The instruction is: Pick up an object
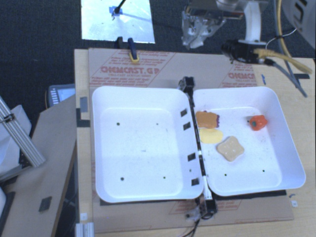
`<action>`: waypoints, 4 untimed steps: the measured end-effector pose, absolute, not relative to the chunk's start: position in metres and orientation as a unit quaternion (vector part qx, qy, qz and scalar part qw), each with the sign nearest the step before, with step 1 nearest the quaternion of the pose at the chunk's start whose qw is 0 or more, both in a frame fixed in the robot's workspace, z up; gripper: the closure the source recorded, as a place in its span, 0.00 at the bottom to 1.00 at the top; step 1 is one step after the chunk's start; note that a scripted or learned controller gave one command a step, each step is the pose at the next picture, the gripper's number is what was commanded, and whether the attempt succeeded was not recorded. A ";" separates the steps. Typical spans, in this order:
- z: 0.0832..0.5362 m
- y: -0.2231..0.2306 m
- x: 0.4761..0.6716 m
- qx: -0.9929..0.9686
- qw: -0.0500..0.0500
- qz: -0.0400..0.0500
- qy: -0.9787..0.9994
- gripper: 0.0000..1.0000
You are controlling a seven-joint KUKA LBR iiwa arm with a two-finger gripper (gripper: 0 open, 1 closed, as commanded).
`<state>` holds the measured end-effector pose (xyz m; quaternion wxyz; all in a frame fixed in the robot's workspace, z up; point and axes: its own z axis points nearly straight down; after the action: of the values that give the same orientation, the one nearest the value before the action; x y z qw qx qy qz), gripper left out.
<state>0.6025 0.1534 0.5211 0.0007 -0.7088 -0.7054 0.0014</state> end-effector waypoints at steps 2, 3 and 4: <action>0.535 0.235 0.649 -0.705 -0.001 -0.001 -0.709 1.00; 0.535 0.234 0.669 -0.706 -0.001 -0.001 -0.708 1.00; 0.535 0.234 0.668 -0.706 0.000 -0.001 -0.708 0.00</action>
<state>0.6682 0.2343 0.5352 -0.0003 -0.7060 -0.7082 -0.0010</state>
